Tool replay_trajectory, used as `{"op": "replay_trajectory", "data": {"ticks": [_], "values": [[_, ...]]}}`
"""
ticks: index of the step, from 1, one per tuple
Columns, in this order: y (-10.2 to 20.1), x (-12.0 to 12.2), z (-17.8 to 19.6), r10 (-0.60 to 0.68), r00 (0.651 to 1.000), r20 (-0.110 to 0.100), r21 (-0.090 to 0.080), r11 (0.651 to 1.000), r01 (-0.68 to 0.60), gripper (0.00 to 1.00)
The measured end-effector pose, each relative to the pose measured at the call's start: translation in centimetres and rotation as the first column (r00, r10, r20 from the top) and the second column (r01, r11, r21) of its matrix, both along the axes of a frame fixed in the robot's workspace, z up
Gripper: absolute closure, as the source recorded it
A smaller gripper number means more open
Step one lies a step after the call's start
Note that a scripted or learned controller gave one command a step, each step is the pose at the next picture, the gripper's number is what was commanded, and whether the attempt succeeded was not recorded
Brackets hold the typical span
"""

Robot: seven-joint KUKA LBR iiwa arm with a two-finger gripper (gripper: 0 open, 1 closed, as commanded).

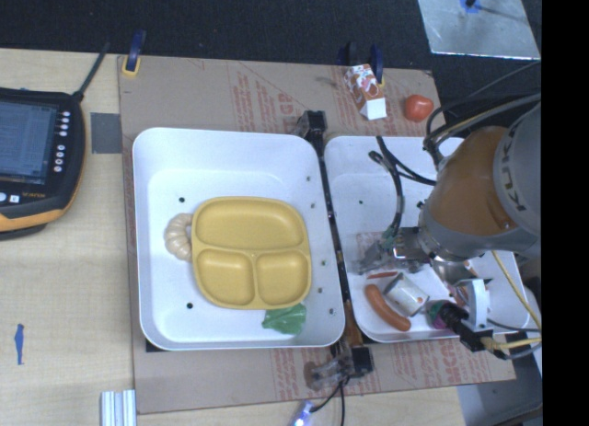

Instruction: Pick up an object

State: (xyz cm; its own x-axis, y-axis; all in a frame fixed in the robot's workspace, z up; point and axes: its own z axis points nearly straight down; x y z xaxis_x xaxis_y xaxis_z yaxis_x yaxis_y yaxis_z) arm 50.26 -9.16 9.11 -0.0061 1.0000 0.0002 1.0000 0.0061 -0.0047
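Note:
The arm reaches in from the right, and its orange band and wrist cover much of the right bin (pixel 359 168). My gripper (pixel 391 263) sits low in that bin, just above a brown sausage (pixel 387 309) and a small white and red object (pixel 406 295). A dark purple and green item (pixel 448 315) lies near the bin's front edge. The wrist hides how the fingers stand.
The left bin (pixel 161 162) holds a yellow divided tray (pixel 250 251), a beige pastry (pixel 178 236) at its left and a green leafy piece (pixel 284 319) at its front. Behind the bins lie a small carton (pixel 365 89) and a red tomato (pixel 418 107). A tablet controller (pixel 32 157) rests far left.

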Motion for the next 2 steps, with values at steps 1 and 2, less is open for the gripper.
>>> {"op": "replay_trajectory", "data": {"ticks": [1,2], "values": [[-0.29,-2.71,0.01,-0.001,1.000,0.000,0.001,1.000,0.001,0.00],[-0.38,-2.69,0.01,-0.001,1.000,0.001,0.000,1.000,0.001,0.00]]}}
